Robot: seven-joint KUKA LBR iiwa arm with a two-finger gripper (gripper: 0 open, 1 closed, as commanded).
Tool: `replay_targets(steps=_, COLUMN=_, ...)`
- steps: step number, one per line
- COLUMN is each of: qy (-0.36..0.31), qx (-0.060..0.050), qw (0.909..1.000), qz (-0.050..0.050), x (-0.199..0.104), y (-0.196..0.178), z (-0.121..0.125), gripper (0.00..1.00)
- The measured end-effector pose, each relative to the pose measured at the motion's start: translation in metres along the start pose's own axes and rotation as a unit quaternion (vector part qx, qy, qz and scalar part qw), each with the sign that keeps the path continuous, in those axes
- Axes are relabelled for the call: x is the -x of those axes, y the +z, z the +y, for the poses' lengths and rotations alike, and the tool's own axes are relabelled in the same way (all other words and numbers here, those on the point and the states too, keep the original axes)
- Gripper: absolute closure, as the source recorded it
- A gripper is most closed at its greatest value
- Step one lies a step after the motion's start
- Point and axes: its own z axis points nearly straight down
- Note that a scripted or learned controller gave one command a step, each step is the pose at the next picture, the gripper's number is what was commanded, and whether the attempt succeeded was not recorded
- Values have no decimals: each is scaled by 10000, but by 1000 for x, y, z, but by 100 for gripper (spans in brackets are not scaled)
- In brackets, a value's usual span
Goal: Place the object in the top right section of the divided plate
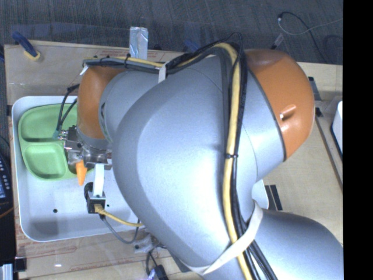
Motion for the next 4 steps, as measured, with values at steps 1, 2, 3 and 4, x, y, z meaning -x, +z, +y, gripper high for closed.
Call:
replay_targets(steps=1, qy=-391, qx=117, qw=9991, qz=-60, x=-11, y=-1, z=-28, gripper=100)
replay_targets(steps=2, qy=-1026, qx=117, qw=9946, qz=66, x=60, y=-3, z=-50, gripper=100)
replay_targets(steps=3, qy=-884, qx=132, qw=9960, qz=-26, x=-1, y=-3, z=-65, gripper=100)
replay_targets(steps=4, qy=-1161, qx=23, qw=9932, qz=36, x=-21, y=-76, z=-75, gripper=100)
